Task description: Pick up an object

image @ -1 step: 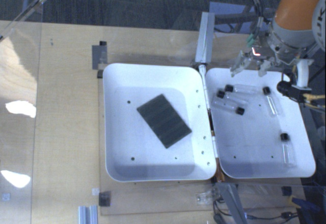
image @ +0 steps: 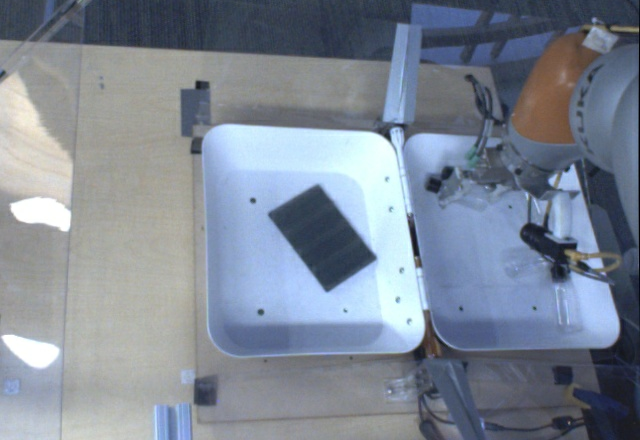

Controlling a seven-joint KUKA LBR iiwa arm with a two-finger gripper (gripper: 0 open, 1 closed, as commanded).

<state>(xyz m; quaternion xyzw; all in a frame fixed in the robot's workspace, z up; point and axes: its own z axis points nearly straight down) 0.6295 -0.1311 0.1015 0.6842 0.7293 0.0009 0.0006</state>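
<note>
A dark grey flat rectangular pad [image: 322, 236] lies tilted in the middle of the left bin [image: 230, 318]. My gripper [image: 462, 186] hangs over the upper left part of the right bin [image: 500, 328], near the wall between the two bins. It is well apart from the pad. A small dark bit [image: 434, 183] shows at the gripper's left tip; I cannot tell what it is. Nothing is visibly held.
A faint clear object [image: 520, 268] and a clear tube-like piece [image: 565, 308] lie on the right bin's floor, toward its lower right. The arm's orange band [image: 550, 88] looms over the bin's upper right. A metal post [image: 403, 73] stands behind the bins' shared wall.
</note>
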